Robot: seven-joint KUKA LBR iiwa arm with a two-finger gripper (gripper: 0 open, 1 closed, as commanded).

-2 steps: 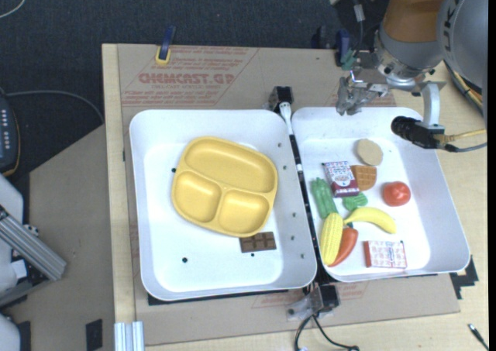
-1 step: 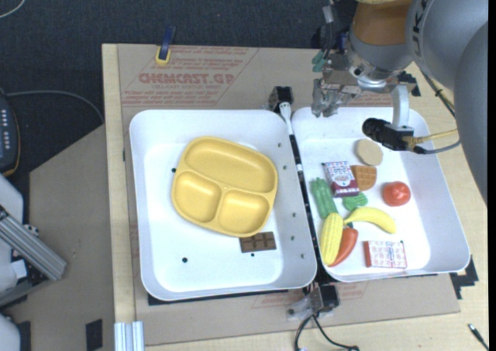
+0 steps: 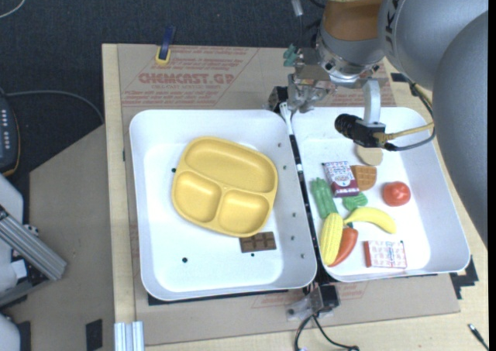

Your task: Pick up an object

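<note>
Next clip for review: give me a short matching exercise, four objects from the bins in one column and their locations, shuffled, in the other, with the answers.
Objects:
1. yellow divided plate
2. tomato
3. chocolate bar
4. banana

Locations:
A. left bin, near its front edge, just below the plate
B. right bin, beside the corn cob and chili pepper
C. middle of the left bin
D. right bin, toward its right side, right of the cookie

Pairs: 1-C, 2-D, 3-A, 4-B
</note>
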